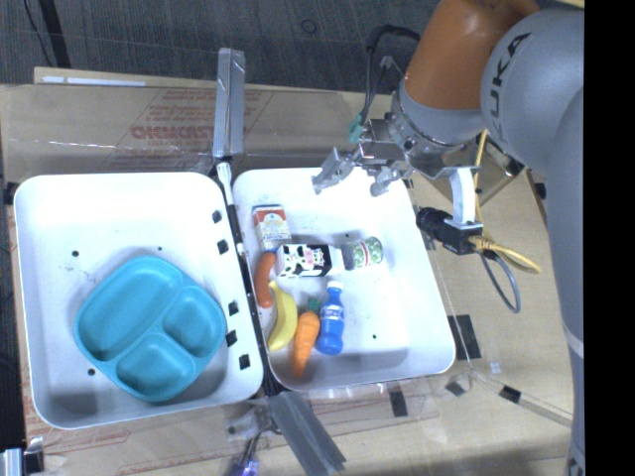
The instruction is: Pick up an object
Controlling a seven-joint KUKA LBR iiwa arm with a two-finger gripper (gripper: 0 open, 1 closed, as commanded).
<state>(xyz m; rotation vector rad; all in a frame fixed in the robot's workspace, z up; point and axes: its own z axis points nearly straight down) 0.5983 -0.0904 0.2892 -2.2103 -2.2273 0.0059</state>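
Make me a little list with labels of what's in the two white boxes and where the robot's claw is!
left bin: holds a blue divided tray
right bin: holds toy food
near its left wall: banana, carrot, sausage
middle: blue bottle, black-and-white carton, small can on its side
toward the far edge: red-labelled box
gripper: open, above the right bin's far edge, holding nothing
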